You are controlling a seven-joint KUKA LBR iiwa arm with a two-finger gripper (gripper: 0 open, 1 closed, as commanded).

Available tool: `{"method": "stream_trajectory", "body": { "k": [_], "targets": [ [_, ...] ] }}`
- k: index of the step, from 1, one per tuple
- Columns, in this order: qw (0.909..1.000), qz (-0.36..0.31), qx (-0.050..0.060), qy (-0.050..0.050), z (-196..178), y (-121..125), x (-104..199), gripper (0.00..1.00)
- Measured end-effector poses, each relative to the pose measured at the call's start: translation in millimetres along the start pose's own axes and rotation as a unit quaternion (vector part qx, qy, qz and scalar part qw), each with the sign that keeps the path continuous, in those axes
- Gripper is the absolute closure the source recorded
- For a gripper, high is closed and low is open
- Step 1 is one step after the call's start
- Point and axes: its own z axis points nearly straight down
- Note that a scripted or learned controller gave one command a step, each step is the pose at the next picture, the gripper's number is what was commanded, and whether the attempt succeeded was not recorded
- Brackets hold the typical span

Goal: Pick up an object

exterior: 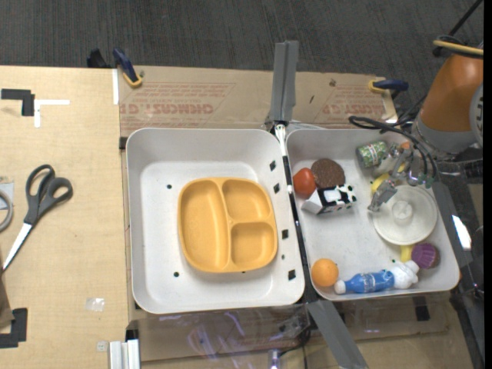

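My gripper (393, 181) hung low over the right bin (350, 241), near its far right side. It was just above the rim of a round white bowl (405, 215). I could not tell from the picture what my gripper was doing, because it looked small and blurry there. I saw nothing held in it.

There were many things in the right bin to pick from. A green can (372, 154) lay in the far corner, close to my gripper. A small yellow thing (378, 183) sat right beside my gripper. A red ball (304, 181) touched a brown round thing (328, 172) near the left wall. A little black and white box (332, 198) lay just in front of them. An orange ball (325, 272) sat at the near edge, next to a blue bottle (377, 280) lying on its side. A purple thing (425, 255) sat by the bowl.

The left bin (154, 221) held a yellow tray (227, 224) with three parts. Scissors (37, 202) lay on the wooden bench (61, 152), well apart from both bins.
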Motion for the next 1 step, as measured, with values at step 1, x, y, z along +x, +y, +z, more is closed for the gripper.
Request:
{"method": "stream_trajectory", "body": {
  "k": [1],
  "targets": [
    [0.9994, 0.033, -0.001, 0.009, -0.1, 1.6, -4.3, 0.0]
  ]
}}
